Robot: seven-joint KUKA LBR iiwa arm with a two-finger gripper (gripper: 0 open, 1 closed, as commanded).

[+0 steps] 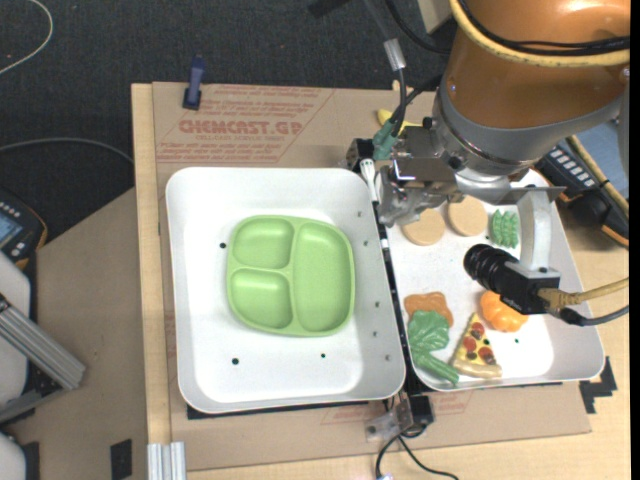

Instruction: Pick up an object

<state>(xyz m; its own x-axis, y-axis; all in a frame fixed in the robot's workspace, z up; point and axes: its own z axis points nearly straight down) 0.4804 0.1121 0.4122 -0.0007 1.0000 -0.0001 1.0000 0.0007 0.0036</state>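
Nothing is lifted yet, as far as this view shows. The arm (540,58) fills the upper right of the frame, its orange band over the top of the right bin (570,363), and the gripper (405,193) hangs low at that bin's upper left corner, close to the seam between the two bins. Whether it is parted or closed cannot be told from here, since the wrist body hides most of it, and no object shows between its parts. So the pick itself looks to be still ahead.

The candidates all lie in the right bin. Two tan rounds (425,230) sit just below and right of the gripper, the nearest things to it. A green piece (503,228) lies further right. Lower down are an orange piece (500,313), a brown bit (427,304), a leafy green (428,332) and a pizza slice (478,353), crowded together at the bin's lower left.

In the left bin (200,298) sits a green divided plate (292,275), well apart from the gripper.

A black cylinder (505,276) on a white bracket (537,230) hangs over the middle of the right bin, with a cable running off to the right; it screens part of the orange piece and may crowd a reach there. The bin wall at the seam stands close beside the gripper.
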